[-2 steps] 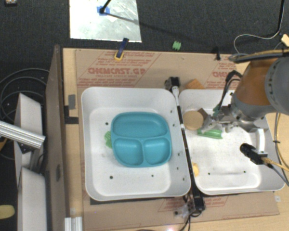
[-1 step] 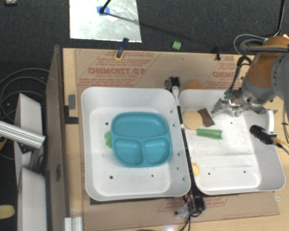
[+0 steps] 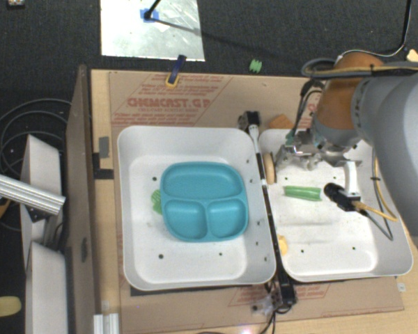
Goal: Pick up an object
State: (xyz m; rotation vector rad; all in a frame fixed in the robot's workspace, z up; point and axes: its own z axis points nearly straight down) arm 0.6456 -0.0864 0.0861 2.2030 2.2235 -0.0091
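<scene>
Nearest you, a small yellow scrap (image 3: 283, 245) sits against the left wall of the right bin (image 3: 348, 259). The rim partly cuts it off, so you cannot tell what it is. In the left bin (image 3: 195, 259) a teal divided plate (image 3: 204, 200) lies flat, and a green sliver (image 3: 155, 200) pokes out at its left edge, mostly hidden.

Farther in lies the likeliest target, a green stick (image 3: 302, 193). It rests on the right bin's floor, clear of the walls, with its long axis running across the view from left to right at a slight tilt. The hand (image 3: 308, 154) hangs just beyond it, toward the bin's far end. The stick therefore lies toward you from the hand and almost in line with it, so you would want to close across its short width.

The wrist crowds the hand, and you cannot tell whether it is apart or together, or whether it grips anything. A tan strip (image 3: 269, 167) lies along the wall between the bins.
</scene>
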